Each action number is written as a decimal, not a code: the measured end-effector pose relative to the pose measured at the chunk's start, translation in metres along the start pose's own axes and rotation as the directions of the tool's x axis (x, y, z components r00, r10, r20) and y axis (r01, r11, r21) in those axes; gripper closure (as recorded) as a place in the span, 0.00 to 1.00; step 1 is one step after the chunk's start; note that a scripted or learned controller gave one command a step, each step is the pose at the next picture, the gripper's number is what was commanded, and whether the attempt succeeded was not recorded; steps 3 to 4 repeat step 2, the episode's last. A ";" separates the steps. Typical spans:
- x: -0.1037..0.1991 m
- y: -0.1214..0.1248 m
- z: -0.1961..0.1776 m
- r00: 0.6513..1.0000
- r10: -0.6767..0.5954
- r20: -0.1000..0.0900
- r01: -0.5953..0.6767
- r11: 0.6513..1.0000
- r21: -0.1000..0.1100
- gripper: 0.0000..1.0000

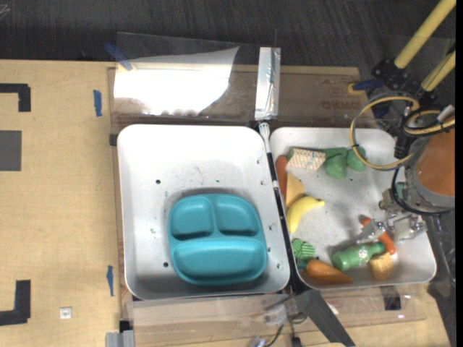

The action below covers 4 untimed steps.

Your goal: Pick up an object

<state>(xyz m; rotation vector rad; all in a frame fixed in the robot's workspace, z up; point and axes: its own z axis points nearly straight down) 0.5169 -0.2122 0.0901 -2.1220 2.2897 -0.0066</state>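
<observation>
The right bin [347, 139] holds several toy foods. A yellow banana [304, 210] lies by its left wall, with an orange wedge [291, 188] just above it. Along the far side sit a tan cracker-like piece [307, 159] and a green vegetable [341, 163]. Near the front edge are a carrot [325, 270], a green bottle-shaped item [358, 255], a tan bread chunk [382, 265] and a small green leafy piece [304, 250]. My gripper [391, 226] hangs low at the bin's right side, just above the bottle and a small red-orange piece [389, 243].
The left bin [145, 150] holds a teal divided plate [215, 237]. The arm's orange band [441, 166] and looped yellow cables [383, 132] overhang the right bin's far right corner. A metal strip [268, 84] stands behind the bins.
</observation>
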 end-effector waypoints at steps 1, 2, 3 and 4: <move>0.001 -0.001 -0.011 1.000 0.001 -0.004 -0.001 1.000 0.003 1.00; -0.097 -0.025 -0.107 0.999 0.040 -0.008 -0.040 0.999 -0.004 1.00; -0.097 -0.025 -0.107 0.999 0.040 -0.008 -0.040 0.999 -0.004 1.00; -0.097 -0.025 -0.107 0.999 0.040 -0.008 -0.040 0.999 -0.004 1.00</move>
